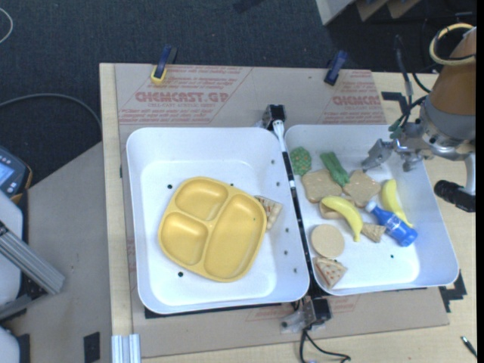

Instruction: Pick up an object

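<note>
Yellow divided plate (212, 226) in a white bin (144, 165) — next door, two yellow bananas (342, 212), a blue bottle (394, 227), green pieces (333, 166) — tan crackers (328, 241).

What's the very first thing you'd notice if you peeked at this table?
The big yellow plate with three sections, sitting in the left bin. Next, the heap of toy food in the right bin: two bananas, a blue bottle and a round cracker. The robot's gripper hangs over that bin's far right corner.

The brown board (227, 89) under the bins reads "CHEMCAST GP" in red (repeated, partly hidden)
</note>
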Robot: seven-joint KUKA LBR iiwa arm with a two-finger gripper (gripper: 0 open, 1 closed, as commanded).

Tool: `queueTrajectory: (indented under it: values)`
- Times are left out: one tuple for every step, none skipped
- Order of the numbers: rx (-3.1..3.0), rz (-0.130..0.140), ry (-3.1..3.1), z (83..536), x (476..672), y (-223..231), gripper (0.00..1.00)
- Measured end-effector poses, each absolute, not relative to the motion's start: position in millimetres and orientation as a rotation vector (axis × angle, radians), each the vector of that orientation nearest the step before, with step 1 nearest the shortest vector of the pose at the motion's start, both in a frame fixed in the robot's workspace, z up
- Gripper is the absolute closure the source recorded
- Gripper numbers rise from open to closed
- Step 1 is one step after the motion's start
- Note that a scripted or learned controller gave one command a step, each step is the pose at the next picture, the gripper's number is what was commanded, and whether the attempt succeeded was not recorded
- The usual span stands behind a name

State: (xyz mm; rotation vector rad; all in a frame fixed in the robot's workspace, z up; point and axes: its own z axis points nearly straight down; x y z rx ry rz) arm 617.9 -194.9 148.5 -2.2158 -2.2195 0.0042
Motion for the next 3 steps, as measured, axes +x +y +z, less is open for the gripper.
queueTrajectory:
  values:
    - [-2.216, 0.003, -2.222, 103, 624.5, -191, 0.00]
    - [-2.220, -0.003, -2.224, 87, 626.3, -190, 0.00]
    - [-2.222, -0.008, -2.230, 100, 628.0, -190, 1.00]
